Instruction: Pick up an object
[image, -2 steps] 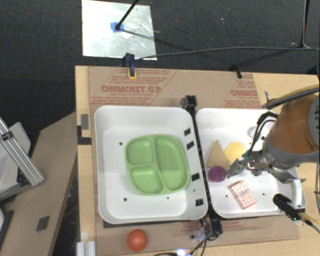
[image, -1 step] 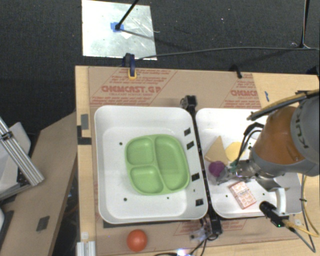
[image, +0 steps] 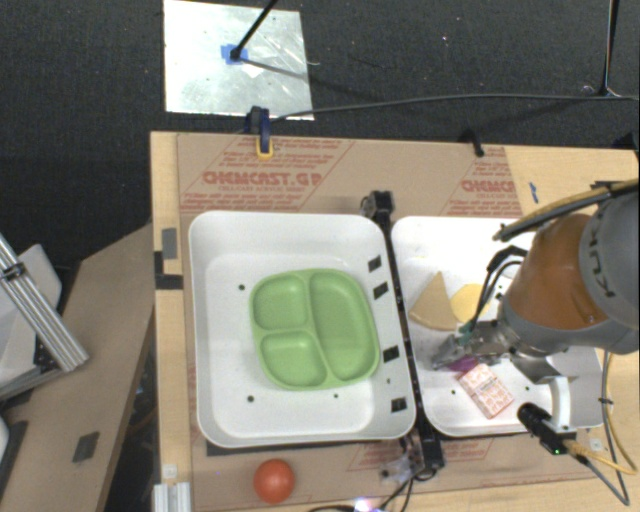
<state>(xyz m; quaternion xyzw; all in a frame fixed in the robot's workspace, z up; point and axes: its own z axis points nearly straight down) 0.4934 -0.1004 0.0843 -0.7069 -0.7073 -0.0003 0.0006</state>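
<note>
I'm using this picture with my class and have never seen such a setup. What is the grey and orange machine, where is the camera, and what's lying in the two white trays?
The camera looks down from above the bench at a slant. The grey and orange machine is a robot arm reaching in from the right; its gripper is down in the right bin. That bin has a tan wedge, a yellow piece and a pink patterned packet. Whether the gripper holds anything is not clear. The left bin holds a green divided plate. An orange ball sits outside, in front of the bins.
</note>
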